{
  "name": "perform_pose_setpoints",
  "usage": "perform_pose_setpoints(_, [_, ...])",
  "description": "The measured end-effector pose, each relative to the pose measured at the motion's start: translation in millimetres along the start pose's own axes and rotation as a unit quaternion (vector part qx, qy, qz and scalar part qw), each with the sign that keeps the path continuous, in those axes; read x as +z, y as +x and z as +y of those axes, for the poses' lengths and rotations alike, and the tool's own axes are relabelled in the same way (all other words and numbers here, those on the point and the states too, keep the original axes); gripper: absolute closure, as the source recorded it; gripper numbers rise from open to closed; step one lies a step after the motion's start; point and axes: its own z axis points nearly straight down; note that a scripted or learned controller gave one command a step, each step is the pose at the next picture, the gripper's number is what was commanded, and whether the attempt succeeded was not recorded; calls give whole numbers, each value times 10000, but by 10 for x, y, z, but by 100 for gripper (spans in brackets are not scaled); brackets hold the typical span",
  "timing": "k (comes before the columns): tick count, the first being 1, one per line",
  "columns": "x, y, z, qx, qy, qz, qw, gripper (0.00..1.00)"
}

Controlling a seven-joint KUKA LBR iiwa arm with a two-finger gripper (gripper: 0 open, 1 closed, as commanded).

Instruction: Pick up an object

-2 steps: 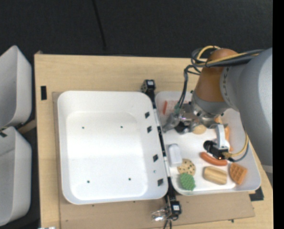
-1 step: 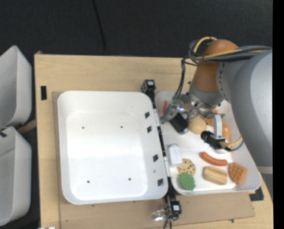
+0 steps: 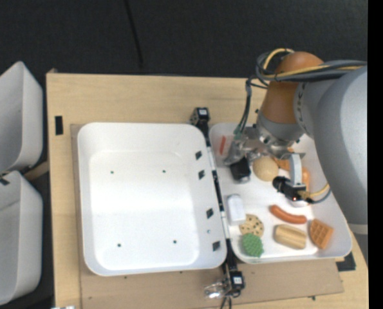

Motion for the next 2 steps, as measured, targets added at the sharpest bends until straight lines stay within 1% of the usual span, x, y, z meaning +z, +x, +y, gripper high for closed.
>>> perform_pose_setpoints(1, [-110,115,-63,22,15,-19,10000,100])
perform_pose_setpoints(2, [-996,732,502,-29,-78,-3,10000,100])
